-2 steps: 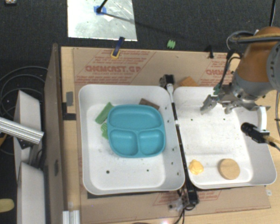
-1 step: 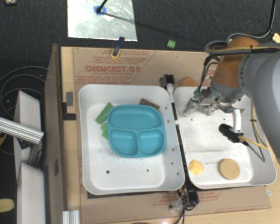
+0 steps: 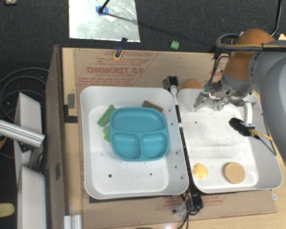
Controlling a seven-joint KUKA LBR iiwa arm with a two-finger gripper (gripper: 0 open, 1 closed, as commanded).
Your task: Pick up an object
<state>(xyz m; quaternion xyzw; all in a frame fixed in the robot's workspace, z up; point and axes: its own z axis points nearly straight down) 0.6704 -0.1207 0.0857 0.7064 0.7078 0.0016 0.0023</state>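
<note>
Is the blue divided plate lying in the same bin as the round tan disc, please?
No, the blue plate sits in the left bin; the tan disc lies in the right bin.

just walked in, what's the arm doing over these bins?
The arm's gripper sits at the far end of the right bin, with no object seen in its grip. A yellow lump and a tan disc lie at that bin's near end, apart from it. The left bin holds a blue plate with green pieces at its left edge.
</note>
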